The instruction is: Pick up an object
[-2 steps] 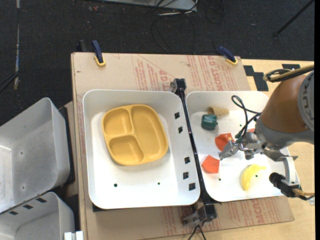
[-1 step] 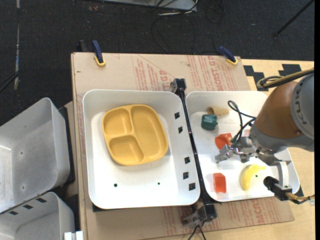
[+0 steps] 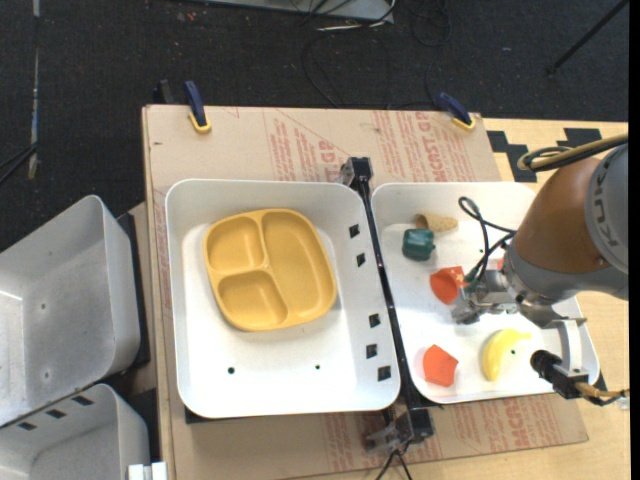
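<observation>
- Camera view: two white bins are sitting side by side on the counter (image 3: 260, 133), which is covered in brown board.
- The left bin (image 3: 190, 298) is holding a yellow tray (image 3: 270, 268) with three compartments, lying a little toward the bin's far half.
- The right bin (image 3: 400, 298) is carrying the small things: a tan piece (image 3: 437, 223) at the far side, a teal block (image 3: 418, 244) just in front of it, a red piece (image 3: 446, 285) near the middle, a second red piece (image 3: 439, 365) toward the near edge, and a yellow piece (image 3: 503, 353) to the right of that one.
- The arm (image 3: 570, 233) is reaching in from the right over the right bin, with black cables looping in front of it.
- The end effector (image 3: 478, 303) is sitting low in the bin, just beside the middle red piece and beyond the yellow piece.
- Whether it is touching either piece I cannot tell, and whether it is spread or closed I cannot tell: the wrist is covering it from above.
- No piece is showing as lifted; all are lying on the bin floor.
</observation>
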Motion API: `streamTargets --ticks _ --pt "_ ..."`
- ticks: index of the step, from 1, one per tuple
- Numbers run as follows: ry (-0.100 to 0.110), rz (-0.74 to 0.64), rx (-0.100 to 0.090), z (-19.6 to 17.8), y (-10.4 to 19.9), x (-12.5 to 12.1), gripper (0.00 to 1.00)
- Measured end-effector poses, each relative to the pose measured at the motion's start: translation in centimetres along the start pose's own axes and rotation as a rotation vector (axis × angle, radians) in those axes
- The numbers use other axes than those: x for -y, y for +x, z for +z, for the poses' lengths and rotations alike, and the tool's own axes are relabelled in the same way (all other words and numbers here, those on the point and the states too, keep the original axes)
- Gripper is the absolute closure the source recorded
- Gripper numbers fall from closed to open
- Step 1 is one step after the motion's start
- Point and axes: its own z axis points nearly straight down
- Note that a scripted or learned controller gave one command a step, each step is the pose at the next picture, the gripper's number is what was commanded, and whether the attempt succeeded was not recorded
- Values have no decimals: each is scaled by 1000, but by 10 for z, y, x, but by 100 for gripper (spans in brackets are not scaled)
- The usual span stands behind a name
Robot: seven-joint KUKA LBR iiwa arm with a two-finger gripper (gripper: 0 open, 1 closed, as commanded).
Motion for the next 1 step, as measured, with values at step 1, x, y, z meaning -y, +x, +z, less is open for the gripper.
streamTargets --ticks 1 --pt "-6 -8 2 -62 4 -4 100"
